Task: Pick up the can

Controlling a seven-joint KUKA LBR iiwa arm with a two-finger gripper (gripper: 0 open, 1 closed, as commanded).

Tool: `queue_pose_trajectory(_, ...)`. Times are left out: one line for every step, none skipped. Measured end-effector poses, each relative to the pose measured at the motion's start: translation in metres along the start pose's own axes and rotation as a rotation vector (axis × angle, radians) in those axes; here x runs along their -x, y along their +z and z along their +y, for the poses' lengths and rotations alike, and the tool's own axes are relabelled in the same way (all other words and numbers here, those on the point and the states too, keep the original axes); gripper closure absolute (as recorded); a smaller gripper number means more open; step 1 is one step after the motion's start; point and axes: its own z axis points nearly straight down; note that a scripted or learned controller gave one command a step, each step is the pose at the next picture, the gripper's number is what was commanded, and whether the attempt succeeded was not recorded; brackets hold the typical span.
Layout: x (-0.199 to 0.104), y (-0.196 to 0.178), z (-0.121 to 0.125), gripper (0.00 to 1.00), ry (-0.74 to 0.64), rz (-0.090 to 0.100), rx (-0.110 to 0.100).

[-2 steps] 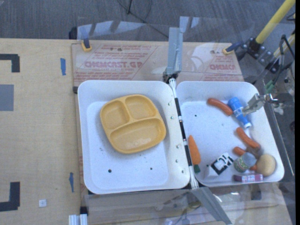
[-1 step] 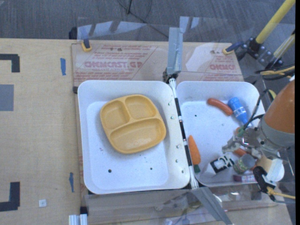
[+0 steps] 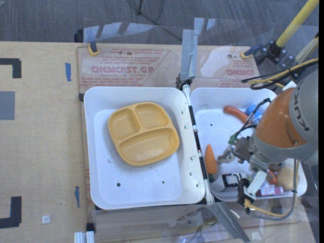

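1. Where the two white bins meet, an orange carrot (image 3: 210,158) lies lengthwise against the inner wall of the right bin (image 3: 212,120); it serves as the landmark for everything below.
2. The claw (image 3: 227,155) hangs low in the right bin, just to the right of the carrot and close to it. The grey arm (image 3: 276,135) with its orange band runs off from there toward the view's right edge.
3. Whether the claw is wide or narrow cannot be told, since the wrist and cables cover it. Nothing can be seen gripped in it.
4. The can (image 3: 232,179), as far as it can be made out, is the small dark thing with a pale label. It lies on the bin floor just below and to the right of the carrot's lower end, nearer the camera than the claw and apart from it.
5. Up and to the right of the carrot lies a red-orange elongated thing (image 3: 235,113), with a small blue thing (image 3: 252,109) just beyond it.
6. Further right of the carrot than the can, a pink-and-white stick-shaped thing (image 3: 271,191) and a pale rounded thing (image 3: 286,176) sit by the arm.
7. Left of the carrot, across the wall, the left bin (image 3: 91,135) holds a yellow divided plate (image 3: 144,133), lying flat.
8. Both bins rest on the pale wooden desk (image 3: 40,135).
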Motion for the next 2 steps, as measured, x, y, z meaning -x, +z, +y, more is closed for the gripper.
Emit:
queue_pose_trajectory(-0.017, -0.095, -0.012, 0.00, 0.040, -0.005, -0.018)
queue_pose_trajectory(0.029, 0.002, 0.008, 0.00, -0.084, -0.001, -0.016)
